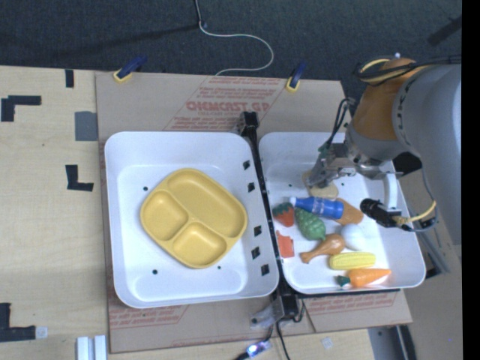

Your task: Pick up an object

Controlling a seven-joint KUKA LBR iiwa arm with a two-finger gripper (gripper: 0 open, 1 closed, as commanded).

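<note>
The grey arm with its orange band (375,111) reached in from the right and bent down over the back of the right-hand shallow white bin (296,147), its wrist tilted so that the jaws' tip (321,177) sat low, just above a pale tan piece (324,192) at the edge of the toy heap. How wide the jaws stood, and whether they had hold of anything, could not be told. The likely targets lay crowded together there: a blue plastic bottle (319,206), a green vegetable toy (310,224), a brown drumstick toy (324,247), a yellow corn cob (352,260) and an orange carrot (367,277). The left white bin (120,156) held a yellow divided plate (193,217), well apart, probably set there as a drop-off.
</note>
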